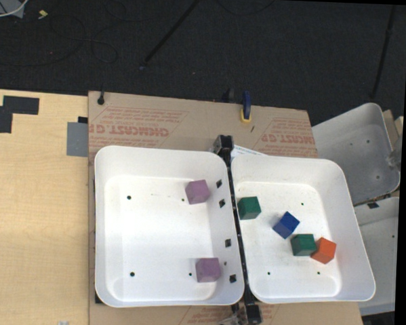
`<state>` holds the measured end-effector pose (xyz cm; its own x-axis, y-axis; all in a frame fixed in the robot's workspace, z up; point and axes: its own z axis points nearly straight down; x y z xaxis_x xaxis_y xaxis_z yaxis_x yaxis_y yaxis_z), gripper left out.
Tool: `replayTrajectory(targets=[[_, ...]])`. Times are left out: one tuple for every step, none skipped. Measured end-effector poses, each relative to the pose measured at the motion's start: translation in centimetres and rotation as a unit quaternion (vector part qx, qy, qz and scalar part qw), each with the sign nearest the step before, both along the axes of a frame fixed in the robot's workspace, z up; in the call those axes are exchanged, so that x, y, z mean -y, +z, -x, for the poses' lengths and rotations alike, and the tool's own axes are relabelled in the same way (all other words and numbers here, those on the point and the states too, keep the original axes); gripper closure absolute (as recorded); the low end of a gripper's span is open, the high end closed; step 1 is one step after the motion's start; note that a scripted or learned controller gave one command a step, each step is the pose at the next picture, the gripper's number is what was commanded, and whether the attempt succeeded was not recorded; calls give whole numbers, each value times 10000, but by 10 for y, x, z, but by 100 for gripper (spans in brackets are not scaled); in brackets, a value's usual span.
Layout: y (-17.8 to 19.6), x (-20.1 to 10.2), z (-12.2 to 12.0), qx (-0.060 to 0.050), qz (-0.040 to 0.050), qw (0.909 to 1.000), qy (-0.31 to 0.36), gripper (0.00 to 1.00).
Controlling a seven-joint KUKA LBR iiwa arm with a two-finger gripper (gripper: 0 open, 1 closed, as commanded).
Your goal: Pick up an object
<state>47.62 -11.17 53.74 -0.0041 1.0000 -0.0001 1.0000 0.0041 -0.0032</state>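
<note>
Pincer spread or pressed together: I cannot tell, and so I cannot place the blocks relative to it either.

Two shallow white plastic bins sit side by side on a brown cardboard sheet point(157, 125) atop the light wooden bench point(30, 217). The left bin point(95, 221) fills the middle of the frame and the right bin point(362, 258) the centre right. Small black clips point(222, 203) run down the seam where their rims meet.

In the left bin, one pale purple cube point(197, 191) lies near the upper right part of the floor. A second pale purple cube point(208, 269) lies at the lower right, close to the seam wall.

In the right bin, a dark green cube point(249, 208) sits near the seam and a blue cube point(286, 224) lies to its lower right, apart from it. Lower right again, a second green cube point(303, 244) touches an orange-red cube point(324, 251); those two crowd each other, while the rest stand free.

A blue clamp point(246, 106) grips the cardboard's upper edge. A grey metal plate point(367, 146) lies at the frame's right, beyond the right bin.
</note>
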Motion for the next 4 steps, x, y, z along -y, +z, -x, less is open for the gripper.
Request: replayTrajectory(targets=[[0,-11,0,-3,-2,10000,-11,100],[0,62,1,5,11,10000,-50,100],[0,61,0,8,4,10000,-19,100],[0,59,0,7,2,10000,-8,100]])
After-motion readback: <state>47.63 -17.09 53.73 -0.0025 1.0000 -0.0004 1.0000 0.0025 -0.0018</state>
